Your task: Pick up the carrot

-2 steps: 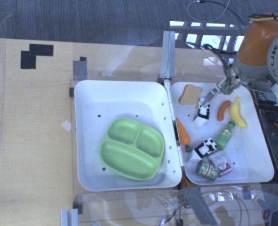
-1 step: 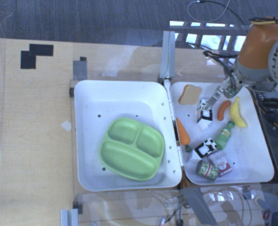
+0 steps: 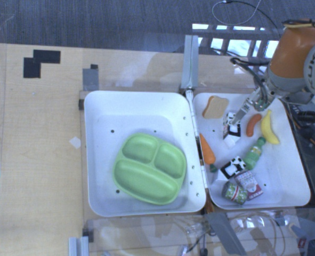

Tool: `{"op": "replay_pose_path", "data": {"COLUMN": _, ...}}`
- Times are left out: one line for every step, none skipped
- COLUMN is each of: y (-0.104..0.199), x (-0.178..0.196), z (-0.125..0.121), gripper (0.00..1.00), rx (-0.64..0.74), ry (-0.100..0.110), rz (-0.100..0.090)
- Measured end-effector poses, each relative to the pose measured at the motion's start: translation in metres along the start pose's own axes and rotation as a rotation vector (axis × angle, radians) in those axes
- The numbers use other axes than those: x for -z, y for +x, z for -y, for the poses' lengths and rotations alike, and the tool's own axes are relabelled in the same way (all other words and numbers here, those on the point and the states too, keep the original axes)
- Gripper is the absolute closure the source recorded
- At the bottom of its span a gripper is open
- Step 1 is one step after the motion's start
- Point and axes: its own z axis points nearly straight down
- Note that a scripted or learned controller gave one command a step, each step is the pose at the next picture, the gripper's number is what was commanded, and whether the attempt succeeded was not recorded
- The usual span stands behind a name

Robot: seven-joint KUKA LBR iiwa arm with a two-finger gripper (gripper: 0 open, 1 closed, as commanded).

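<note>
Against the right bin's (image 3: 301, 191) left wall, right of centre frame, lies the carrot (image 3: 207, 149). Whether the gripper (image 3: 231, 128) is spread, I cannot tell; it should approach lengthwise, clear of the wall.

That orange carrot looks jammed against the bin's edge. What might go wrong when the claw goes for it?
The carrot lies tight along the right bin's left wall, so one finger may hit the wall rather than slip beside it. The gripper might also close on the similar-coloured sausage or nudge the green bottle.
</note>
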Motion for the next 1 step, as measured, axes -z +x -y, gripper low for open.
{"op": "replay_pose_path", "data": {"y": 0.0400, "x": -0.0234, "z": -0.0278, "gripper": 0.00, "rx": 0.242, "ry": 0.000, "rz": 0.001}}
